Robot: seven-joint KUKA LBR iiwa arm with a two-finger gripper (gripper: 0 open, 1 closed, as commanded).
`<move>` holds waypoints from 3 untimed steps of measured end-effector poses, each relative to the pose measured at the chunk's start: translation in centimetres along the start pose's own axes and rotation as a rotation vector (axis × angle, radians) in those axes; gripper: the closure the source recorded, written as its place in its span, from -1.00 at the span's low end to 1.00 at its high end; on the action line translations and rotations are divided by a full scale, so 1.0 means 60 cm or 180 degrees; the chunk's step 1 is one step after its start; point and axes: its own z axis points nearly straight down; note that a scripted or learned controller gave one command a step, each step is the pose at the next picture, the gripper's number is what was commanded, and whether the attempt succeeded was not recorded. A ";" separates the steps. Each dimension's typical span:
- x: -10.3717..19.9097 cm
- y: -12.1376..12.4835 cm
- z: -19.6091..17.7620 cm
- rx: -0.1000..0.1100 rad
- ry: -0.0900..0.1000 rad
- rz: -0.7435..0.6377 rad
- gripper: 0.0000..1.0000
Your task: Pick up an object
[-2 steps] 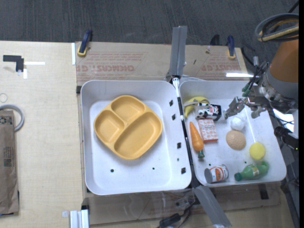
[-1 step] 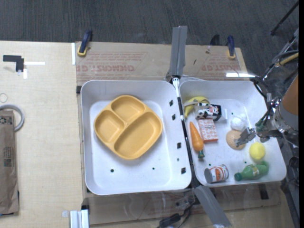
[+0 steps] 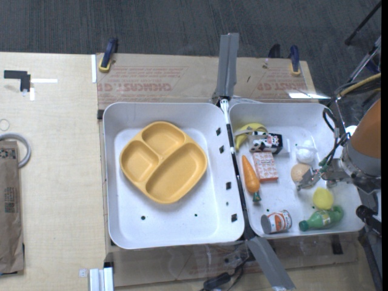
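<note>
The claw (image 3: 310, 177) is lowered into the right bin (image 3: 285, 111) from three o'clock, beside a beige egg (image 3: 299, 173), the likely pick; a lemon (image 3: 324, 198) lies at five o'clock. Whether anything is gripped cannot be told.

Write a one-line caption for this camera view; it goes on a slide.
Robot hand beside an egg in the right bin; yellow plate in the left bin.
</note>
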 end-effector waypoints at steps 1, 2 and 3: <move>-0.013 -0.044 0.000 0.0002 0.0015 -0.0680 -1.00; -0.012 -0.043 0.000 -0.0004 0.0016 -0.0600 -1.00; -0.015 -0.043 -0.014 -0.0003 0.0003 -0.0587 1.00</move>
